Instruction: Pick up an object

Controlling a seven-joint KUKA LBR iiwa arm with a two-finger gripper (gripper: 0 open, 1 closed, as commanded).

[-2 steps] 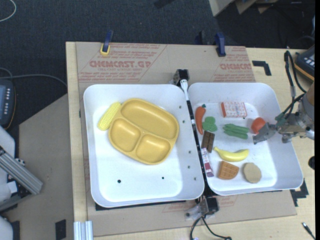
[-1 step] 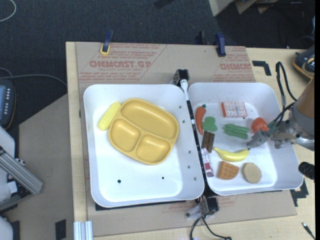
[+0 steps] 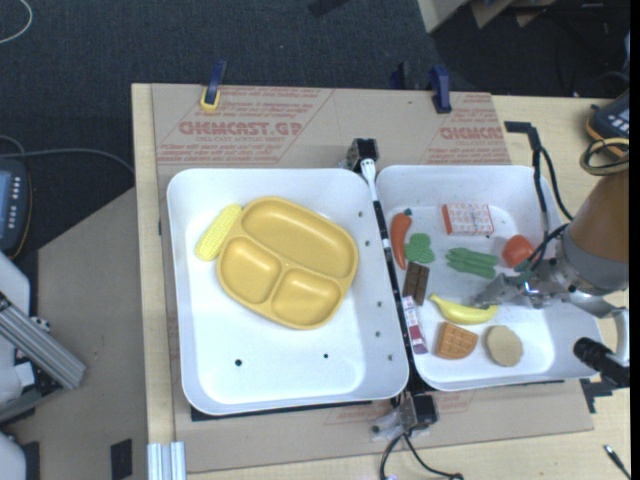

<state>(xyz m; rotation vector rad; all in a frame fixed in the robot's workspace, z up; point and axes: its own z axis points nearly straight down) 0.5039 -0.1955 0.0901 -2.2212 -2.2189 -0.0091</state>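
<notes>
My gripper [image 3: 503, 290] reaches into the right bin [image 3: 436, 183] from the right and hangs low over its middle. Its tip is just above the right end of a yellow banana [image 3: 462, 312]. A green bean pod [image 3: 471, 261] lies just behind the gripper, and a red tomato [image 3: 517, 250] sits beside the wrist. Nearer the front are a waffle [image 3: 455, 342] and a tan potato [image 3: 505, 346]. At the bin's left side lie an orange-red carrot [image 3: 400, 236], a green leafy piece [image 3: 420, 248] and a brown chocolate bar [image 3: 416, 282]. Nothing is seen held.
A pink-and-white box [image 3: 467, 218] lies at the back of the right bin. The left bin [image 3: 190, 298] holds a yellow divided plate [image 3: 287, 261] with a corn cob [image 3: 218, 232] at its left. Black cables [image 3: 540, 173] run along the right bin's far side.
</notes>
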